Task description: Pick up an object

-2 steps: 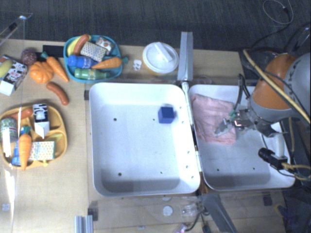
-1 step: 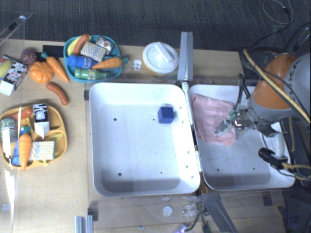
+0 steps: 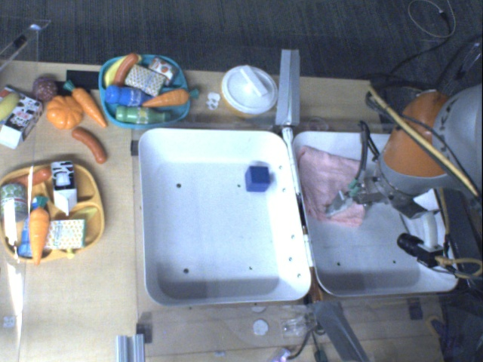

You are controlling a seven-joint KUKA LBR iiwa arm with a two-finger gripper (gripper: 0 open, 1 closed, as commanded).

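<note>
Over the right bin (image 3: 377,274), a shallow white tray with rounded corners and small dark holes in its floor, a soft pink cloth (image 3: 326,178) lies crumpled against the left wall, its folds loose and uneven. Just at the cloth's lower right edge sits the gripper (image 3: 344,199), a small metallic assembly at the end of the grey arm (image 3: 460,130), which reaches in from the right with its orange band (image 3: 411,138) bulging above the wrist and the wrist angled down and leftward. Its tips seem to touch or press into the cloth's edge, but whether they are spread or pinched together I cannot tell; no fabric visibly rises between them. The left bin (image 3: 189,262), equally white and smooth, holds one small blue cube (image 3: 258,178), hard-edged and matte, near its upper right corner. On the wooden bench to the left stand a blue bowl (image 3: 113,115) and a yellow tray (image 3: 94,202) of glossy plastic toy food, with a round white lid (image 3: 250,87) behind the bins.
</note>
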